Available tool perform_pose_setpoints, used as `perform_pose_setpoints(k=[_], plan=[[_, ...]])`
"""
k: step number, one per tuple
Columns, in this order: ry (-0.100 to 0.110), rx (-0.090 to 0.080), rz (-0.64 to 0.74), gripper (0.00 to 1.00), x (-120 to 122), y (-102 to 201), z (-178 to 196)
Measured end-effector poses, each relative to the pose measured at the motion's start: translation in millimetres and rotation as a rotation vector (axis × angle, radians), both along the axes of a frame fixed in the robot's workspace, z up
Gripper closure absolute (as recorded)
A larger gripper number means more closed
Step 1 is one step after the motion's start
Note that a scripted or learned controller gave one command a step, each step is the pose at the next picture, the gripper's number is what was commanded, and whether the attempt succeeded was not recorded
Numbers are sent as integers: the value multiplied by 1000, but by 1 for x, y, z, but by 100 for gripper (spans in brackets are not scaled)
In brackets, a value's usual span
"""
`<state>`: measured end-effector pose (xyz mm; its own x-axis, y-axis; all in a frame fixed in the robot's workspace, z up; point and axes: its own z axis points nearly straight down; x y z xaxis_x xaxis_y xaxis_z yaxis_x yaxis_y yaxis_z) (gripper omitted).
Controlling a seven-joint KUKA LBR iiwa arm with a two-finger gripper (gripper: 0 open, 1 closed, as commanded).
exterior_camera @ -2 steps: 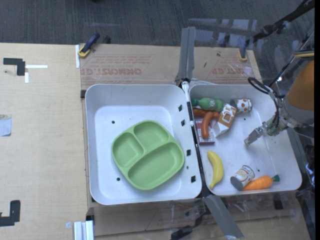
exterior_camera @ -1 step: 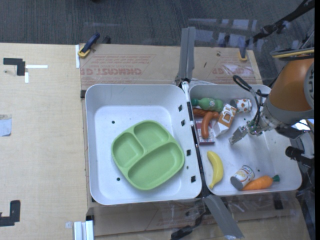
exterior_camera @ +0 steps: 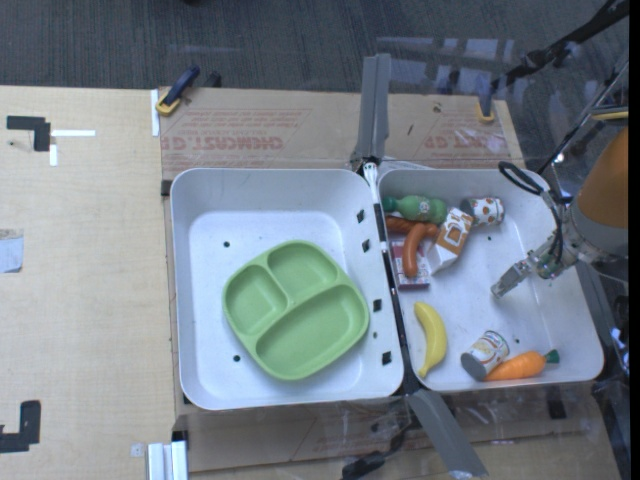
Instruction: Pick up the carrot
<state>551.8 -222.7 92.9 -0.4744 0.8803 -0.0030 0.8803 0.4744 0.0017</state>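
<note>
Orange carrot (exterior_camera: 521, 366) (beside can (exterior_camera: 485, 352)) in right bin (exterior_camera: 590, 353).

Orange carrot (exterior_camera: 519, 367) — lying flat, right bin's near corner, green tip seemingly rightward.

The arm (exterior_camera: 612, 193) is cut off by the right edge; its end effector (exterior_camera: 520, 273) is blurred.

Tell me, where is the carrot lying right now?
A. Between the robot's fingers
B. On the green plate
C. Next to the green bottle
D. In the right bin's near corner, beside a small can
D: the carrot lies in the right bin, touching the small can, with the gripper farther back.
</note>
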Motion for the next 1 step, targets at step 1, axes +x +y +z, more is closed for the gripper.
perform_pose_setpoints(k=[1], plan=[[2, 1, 134, 0, -74, 1, 35]])
